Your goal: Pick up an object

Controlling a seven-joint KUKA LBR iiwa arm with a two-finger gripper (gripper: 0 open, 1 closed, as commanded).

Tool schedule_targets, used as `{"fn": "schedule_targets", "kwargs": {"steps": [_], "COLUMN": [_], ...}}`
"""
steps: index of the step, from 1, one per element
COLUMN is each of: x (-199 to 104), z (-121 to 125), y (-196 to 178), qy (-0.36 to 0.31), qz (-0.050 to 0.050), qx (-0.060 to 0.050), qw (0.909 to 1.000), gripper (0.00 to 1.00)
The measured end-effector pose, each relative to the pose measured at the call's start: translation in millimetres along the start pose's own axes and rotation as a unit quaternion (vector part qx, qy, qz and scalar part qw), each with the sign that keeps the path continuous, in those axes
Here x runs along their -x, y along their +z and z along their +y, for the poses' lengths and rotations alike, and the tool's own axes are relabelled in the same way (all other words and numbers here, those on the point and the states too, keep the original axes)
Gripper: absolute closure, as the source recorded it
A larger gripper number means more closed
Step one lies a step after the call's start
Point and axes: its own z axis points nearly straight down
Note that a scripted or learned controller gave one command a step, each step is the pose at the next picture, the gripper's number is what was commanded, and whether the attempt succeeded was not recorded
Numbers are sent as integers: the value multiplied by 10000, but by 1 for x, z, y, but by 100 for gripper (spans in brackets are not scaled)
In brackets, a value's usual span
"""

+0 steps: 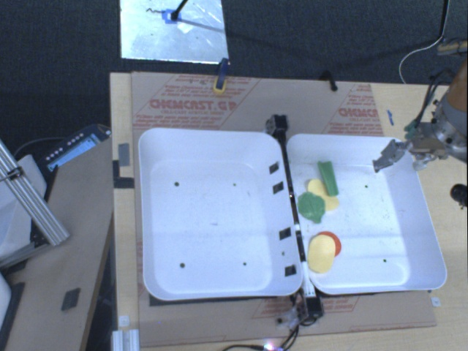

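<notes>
Mostly you see little of the arm (455,115): the right edge cuts it off, and whether its claw (387,156) is spread or pressed together you cannot tell. Your desk (241,93) carries a brown printed board and two white bins: the left bin (212,210) and the right bin (387,232). Toward the right bin's left side lie a yellow piece (322,253), green leafy piece (312,208) and green stick (327,178), well apart from the claw.

The grey metal arm (447,134) carries an orange band (459,95) above its wrist. Its grey two-finger gripper (383,159) has a small teal patch near the base, and thin pale cables run up behind it.
</notes>
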Motion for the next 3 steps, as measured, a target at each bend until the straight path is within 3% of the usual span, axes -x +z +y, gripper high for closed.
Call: {"fn": "schedule_targets", "kwargs": {"steps": [1,2,3], "x": [-93,-75,-87], "z": [-27,-60,86], "y": [17,158,148], "qy": [-42,20,-36], "qz": [24,11,-8], "qx": [-19,-48,73], "qw": [10000,10000,10000], "gripper": [0,0,0]}}
